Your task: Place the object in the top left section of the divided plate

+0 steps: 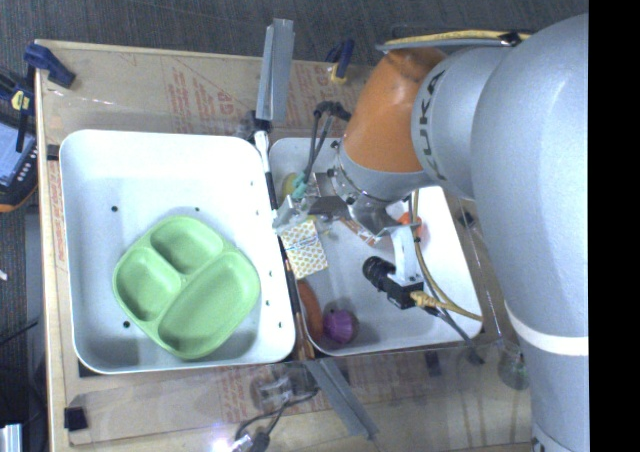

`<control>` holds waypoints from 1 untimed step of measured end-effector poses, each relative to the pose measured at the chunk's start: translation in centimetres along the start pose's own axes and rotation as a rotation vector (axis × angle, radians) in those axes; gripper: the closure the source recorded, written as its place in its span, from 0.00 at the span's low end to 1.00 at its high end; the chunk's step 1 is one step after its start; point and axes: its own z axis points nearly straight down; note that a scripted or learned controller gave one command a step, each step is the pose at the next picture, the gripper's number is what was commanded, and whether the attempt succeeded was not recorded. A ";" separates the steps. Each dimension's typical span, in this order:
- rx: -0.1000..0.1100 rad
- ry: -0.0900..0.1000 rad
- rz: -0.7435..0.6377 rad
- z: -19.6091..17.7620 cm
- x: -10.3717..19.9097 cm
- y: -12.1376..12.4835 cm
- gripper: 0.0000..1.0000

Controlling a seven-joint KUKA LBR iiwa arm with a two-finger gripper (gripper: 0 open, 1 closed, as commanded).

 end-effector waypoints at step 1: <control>-0.002 0.001 -0.127 -3.9 10.3 -3.8 1.00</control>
